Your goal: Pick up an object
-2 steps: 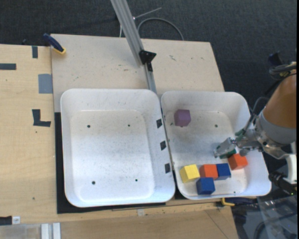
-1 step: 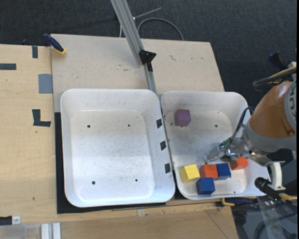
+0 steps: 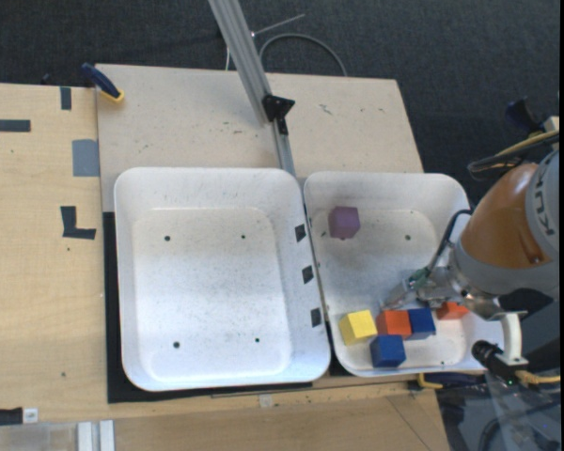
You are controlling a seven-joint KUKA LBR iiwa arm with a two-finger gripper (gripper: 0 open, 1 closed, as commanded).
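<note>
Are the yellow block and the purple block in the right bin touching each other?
Apart. The camera view shows bare bin floor between the purple block near the far wall and the yellow block near the front.

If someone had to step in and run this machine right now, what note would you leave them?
Gripper: low in the right bin, above the block cluster; fingers unclear, nothing seen held.
Blocks: yellow block, orange block, two blue blocks and a red piece near the front wall; purple block alone at the back.
Done: no pick confirmed.
Left: grasp one and lift it.
</note>
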